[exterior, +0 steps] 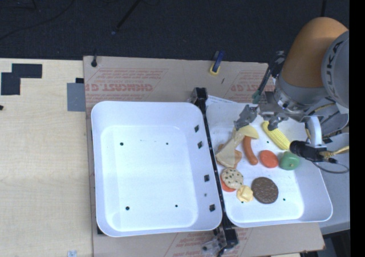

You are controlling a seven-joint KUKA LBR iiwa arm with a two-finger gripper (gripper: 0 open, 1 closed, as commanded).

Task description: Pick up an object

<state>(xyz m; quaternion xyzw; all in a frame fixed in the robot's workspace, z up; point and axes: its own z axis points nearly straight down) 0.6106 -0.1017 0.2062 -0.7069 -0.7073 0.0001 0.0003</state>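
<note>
1. The toy food lies in a loose cluster in the right bin (pixel 319 204): one corn cob (pixel 275 135), one sausage (pixel 250 150), one tomato (pixel 269 159), one green piece (pixel 290 162), one brown round patty (pixel 265 190), one chocolate-chip cookie (pixel 232 178), one yellow cheese cube (pixel 245 194) and one tan bread slice (pixel 228 153).
2. A pale yellow piece (pixel 248 131) lies at the top of the sausage, just under the gripper.
3. The gripper (pixel 261 114) hangs over the upper part of the right bin, its two dark fingers spread apart, with nothing between them.
4. One finger (pixel 245 117) sits near the pale yellow piece; the other is close to the corn cob.
5. The left bin (pixel 148 167) stands beside the right one, the two touching along a black clipped edge.
6. Both bins rest on one cardboard sheet (pixel 148 79) on the bench (pixel 40 153).
</note>
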